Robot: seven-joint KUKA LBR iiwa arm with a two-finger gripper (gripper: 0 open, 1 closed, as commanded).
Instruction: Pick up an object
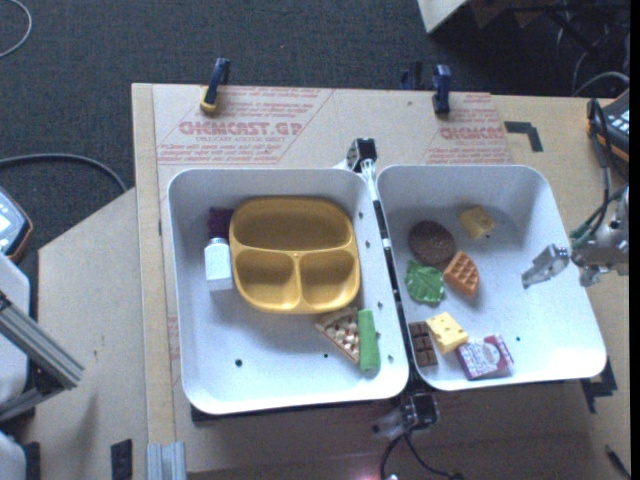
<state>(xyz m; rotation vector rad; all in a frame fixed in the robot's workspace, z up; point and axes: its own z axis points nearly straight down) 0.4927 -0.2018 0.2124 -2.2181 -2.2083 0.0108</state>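
My gripper [566,268] hangs over the right side of the right bin [560,343], open, with nothing between its fingers. To its left in that bin lie a brown cookie [431,241], a yellow chunk [477,221], an orange waffle [461,273] and a green leaf [424,282]. Nearer the front are a cheese wedge [446,331], a chocolate bar [422,344] and a red packet [485,357]. The waffle is the closest of these to the gripper, with a stretch of bare bin floor between them.
The left bin [190,348] holds a yellow divided plate [294,253], a white bottle [218,264], a purple item [220,218], a pizza slice [343,333] and a green stick [368,340]. A ridge [382,248] separates the bins. Clamps [214,86] sit at the board's far edge.
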